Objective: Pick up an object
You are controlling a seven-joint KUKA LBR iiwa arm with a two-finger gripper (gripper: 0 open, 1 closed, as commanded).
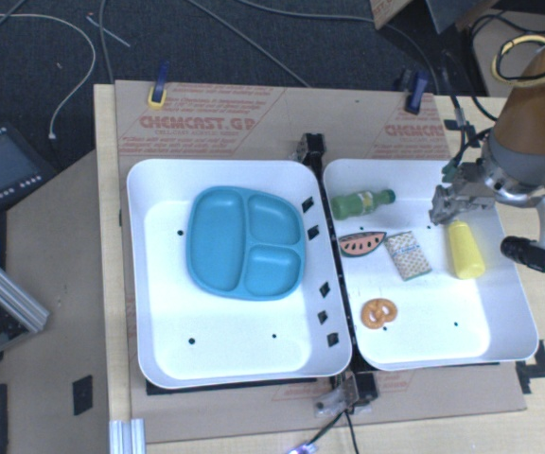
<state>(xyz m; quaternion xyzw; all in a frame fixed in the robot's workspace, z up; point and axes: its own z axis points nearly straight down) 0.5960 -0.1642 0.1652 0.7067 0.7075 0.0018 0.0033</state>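
Cardboard covers the bench under two white bins; the left bin [149,253] carries a blue tray [244,242], well away from your work. Your gripper [450,203] hangs low over the right bin [500,329], and you cannot tell from this angle how its tips are set. Just below it, almost touching, lies the yellow block [465,250], the closest target. Left of the gripper sit the bottle [360,202], the melon slice [361,244], the packet [408,254] and, further down, the pretzel [378,312]. Centre over the block's narrow width before descending, and keep clear of the bin's back wall.
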